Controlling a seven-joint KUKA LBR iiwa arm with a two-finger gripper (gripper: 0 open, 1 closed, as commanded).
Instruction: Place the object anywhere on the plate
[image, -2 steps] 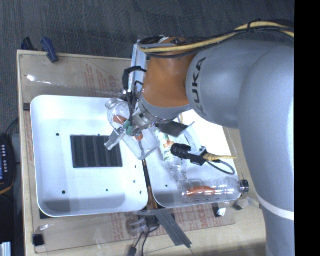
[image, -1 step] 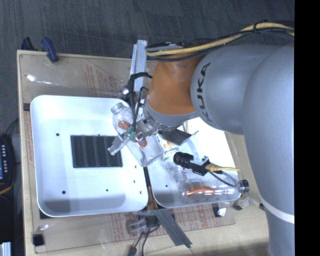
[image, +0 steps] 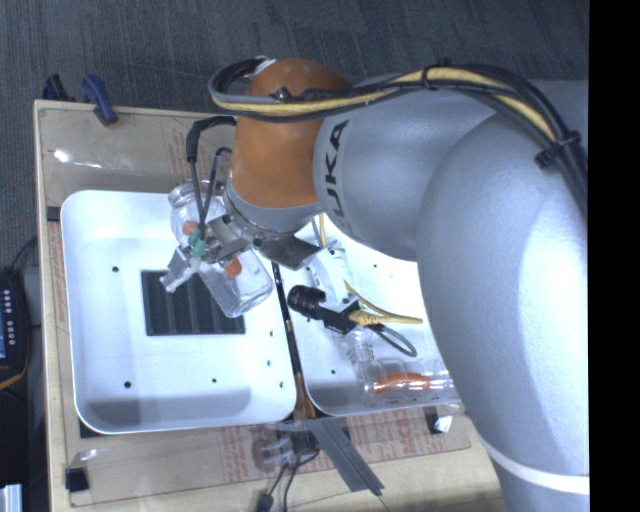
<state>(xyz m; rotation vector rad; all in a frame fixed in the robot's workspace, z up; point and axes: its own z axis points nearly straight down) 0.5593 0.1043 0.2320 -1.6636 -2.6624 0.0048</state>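
Jaws state: I cannot tell from this view whether they are apart or together. The gripper (image: 207, 248) sits under the orange wrist band, upper centre of the frame, and clear plastic blurs its outline.

Task object: a clear plastic container (image: 240, 285), just below and right of the gripper. It overlaps the upper right corner of the ribbed black plate (image: 180, 310) in the left bin (image: 100, 350). I cannot confirm that it is gripped, nor whether it touches the plate.

Fault conditions, as I judge them:
1. Release at this position. Only the plate's corner lies under the container, so a rounded body could roll off toward the bin's right wall.
2. No actual hold. A lift or shift would then leave the container where it is.
3. Descent with the container tilted. It may tip over the plate edge.

Orientation: the long axis appears to run from upper left to lower right of the frame, rounded end toward lower right. Transparency makes this uncertain.
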